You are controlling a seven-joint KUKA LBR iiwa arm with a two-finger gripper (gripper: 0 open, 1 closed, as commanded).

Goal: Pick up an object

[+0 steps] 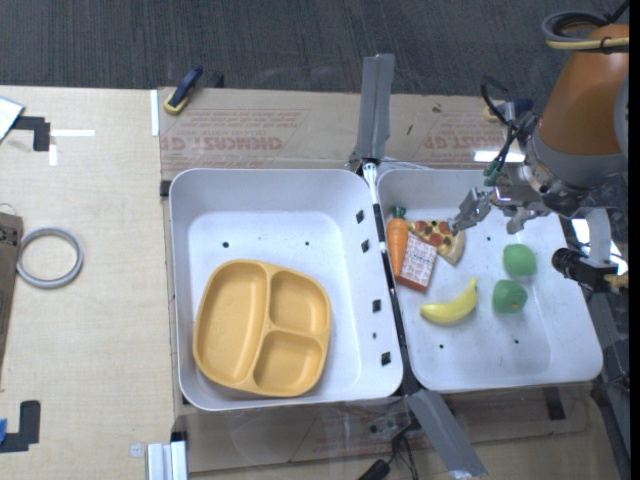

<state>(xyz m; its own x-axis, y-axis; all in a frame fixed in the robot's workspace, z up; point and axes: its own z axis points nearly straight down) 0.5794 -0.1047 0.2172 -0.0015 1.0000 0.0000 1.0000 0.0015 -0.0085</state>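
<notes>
From my screen, nothing has been picked up yet. The end effector [478, 211] hangs low over the back of the right bin [560, 363], just above and to the right of the pizza slice [438, 238]. Nothing sits between its prongs, and at this slant I cannot tell whether they are spread or closed.

Every candidate rests on the bin floor: the carrot [397, 243] beside the left wall, a small printed box [417, 265] touching it, the banana [450, 305] further forward, and two green fruits [518, 260] toward the right (limes, possibly). The yellow divided plate [263, 328] lies in the left bin [190, 268]. What remains is the descent, the closing and the lift.
</notes>
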